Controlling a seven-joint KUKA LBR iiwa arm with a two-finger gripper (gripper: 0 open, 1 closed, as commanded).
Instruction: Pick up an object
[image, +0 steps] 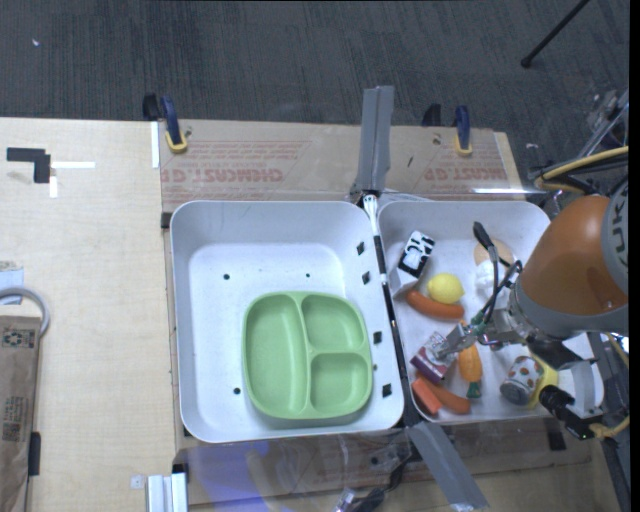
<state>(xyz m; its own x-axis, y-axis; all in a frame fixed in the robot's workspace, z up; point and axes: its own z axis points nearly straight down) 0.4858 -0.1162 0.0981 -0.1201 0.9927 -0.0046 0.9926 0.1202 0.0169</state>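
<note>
The counter is pale wood, with a brown cardboard sheet clamped along its far edge by two blue-and-yellow clamps. Dark grey carpet lies beyond. Two shallow white bins sit side by side. The left bin holds a green three-compartment plate toward its near side. The right bin holds a cluster of small items: a black-and-white block at the far left, a yellow lemon-like piece touching an orange carrot-like piece, a red sausage-like piece at the near edge, and a small can to the right. The arm's orange band overhangs the right side of that bin. The end effector is low among the items, just beside a small purple packet and a short orange piece. Whether it is clenched or released cannot be told.
</note>
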